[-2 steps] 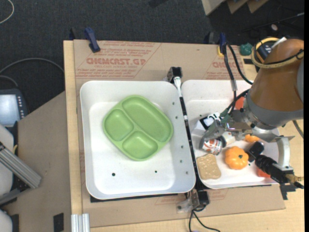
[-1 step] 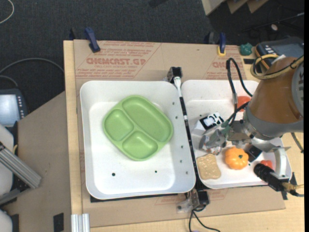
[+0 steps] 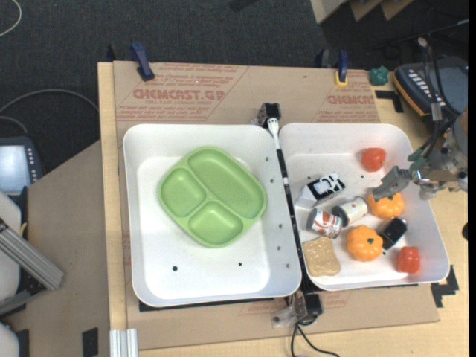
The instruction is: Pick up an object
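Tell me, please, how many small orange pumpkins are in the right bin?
2: one pumpkin near the front, beside the toast slice; another pumpkin further back right, just under the gripper, which partly covers it.

Left bin [image 3: 141, 199]: green divided plate [image 3: 212, 196]. Right bin [image 3: 327, 136]: two small pumpkins [image 3: 364, 243], tomatoes [image 3: 373, 158], toast slice [image 3: 321, 256], can [image 3: 326, 222].

The right bin [image 3: 349, 134] holds 7 small objects: a red tomato-like piece [image 3: 373, 158] near its far wall, a black-and-white toy [image 3: 325, 187] just left of centre, and a white-and-red can [image 3: 338, 217] lying on its side. 2 orange pumpkin shapes sit nearby, one [image 3: 387, 203] towards the right wall and one [image 3: 364, 243] nearer the front, with a black piece [image 3: 393, 233] between them. A tan toast slice [image 3: 322, 256] lies flat at the front left and a red piece [image 3: 408, 259] at the front right.
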You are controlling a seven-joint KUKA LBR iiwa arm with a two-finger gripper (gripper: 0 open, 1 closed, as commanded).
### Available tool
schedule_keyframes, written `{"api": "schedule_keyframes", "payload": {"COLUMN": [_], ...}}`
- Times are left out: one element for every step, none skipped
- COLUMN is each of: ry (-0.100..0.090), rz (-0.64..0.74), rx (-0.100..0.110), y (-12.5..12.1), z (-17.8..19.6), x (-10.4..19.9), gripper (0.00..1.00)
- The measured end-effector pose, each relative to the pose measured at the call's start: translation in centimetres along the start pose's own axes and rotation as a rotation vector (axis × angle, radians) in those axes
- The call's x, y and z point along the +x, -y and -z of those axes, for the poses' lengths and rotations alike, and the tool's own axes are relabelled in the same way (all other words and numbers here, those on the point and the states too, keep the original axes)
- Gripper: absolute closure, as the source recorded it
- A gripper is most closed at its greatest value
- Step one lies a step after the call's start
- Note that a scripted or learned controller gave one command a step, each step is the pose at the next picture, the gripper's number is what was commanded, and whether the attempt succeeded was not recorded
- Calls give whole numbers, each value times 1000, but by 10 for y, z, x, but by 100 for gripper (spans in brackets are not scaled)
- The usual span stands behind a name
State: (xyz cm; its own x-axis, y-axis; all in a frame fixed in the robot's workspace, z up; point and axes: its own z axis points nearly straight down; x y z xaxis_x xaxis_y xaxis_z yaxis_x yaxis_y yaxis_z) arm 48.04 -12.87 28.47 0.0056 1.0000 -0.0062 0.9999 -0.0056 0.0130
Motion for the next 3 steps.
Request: {"api": "schedule_keyframes", "payload": {"ry": [-10, -1, -10], "rz": [10, 4, 12], "rx": [22, -4, 19], "y": [4, -1, 2], "z": [-99, 40, -11], "x": [57, 11, 79], "gripper": [0, 0, 0]}}
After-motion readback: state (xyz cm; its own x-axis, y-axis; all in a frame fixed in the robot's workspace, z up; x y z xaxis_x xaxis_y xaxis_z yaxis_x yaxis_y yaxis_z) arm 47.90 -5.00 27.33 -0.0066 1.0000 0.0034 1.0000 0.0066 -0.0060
